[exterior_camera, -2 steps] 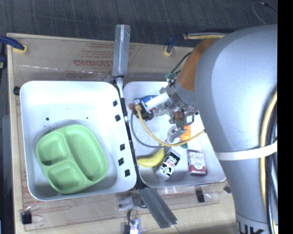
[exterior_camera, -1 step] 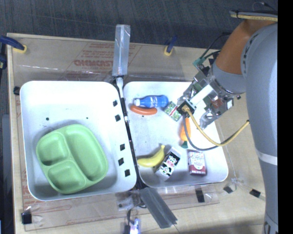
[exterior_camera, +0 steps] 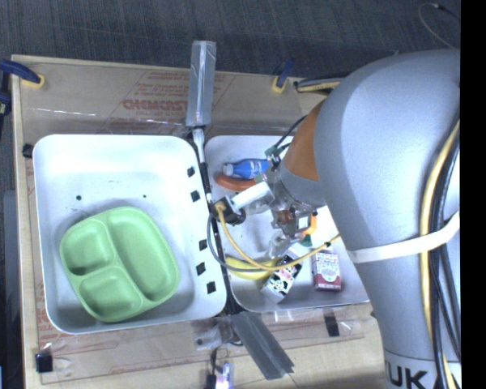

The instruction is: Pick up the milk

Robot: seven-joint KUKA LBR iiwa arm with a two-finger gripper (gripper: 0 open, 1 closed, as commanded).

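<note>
Milk [exterior_camera: 283, 279], a small carton with a black-and-white cow pattern, lies tilted near the near edge of the right bin [exterior_camera: 251, 147], close to the divider between the two bins. Just to its right a red carton [exterior_camera: 327, 270] stands on the bin floor, close beside it but apart. My tool [exterior_camera: 289, 225] hangs over the middle of this bin, above and a little farther back than the milk; whether its fingers are spread or closed I cannot tell, since my own wrist and cabling cover them. Yellow cable [exterior_camera: 247, 264] loops from my wrist down across the bin floor left of the milk. At the far side of the bin lies a blue bottle [exterior_camera: 248, 168], with something orange [exterior_camera: 236, 182] just nearer than it. My grey arm [exterior_camera: 397, 177] covers the right part of the bin. The left bin [exterior_camera: 105, 156] holds a green divided plate [exterior_camera: 118, 262] in its near half. Both bins sit on the tabletop [exterior_camera: 97, 96], with blue clamps [exterior_camera: 20, 73] at its far left corner.
</note>
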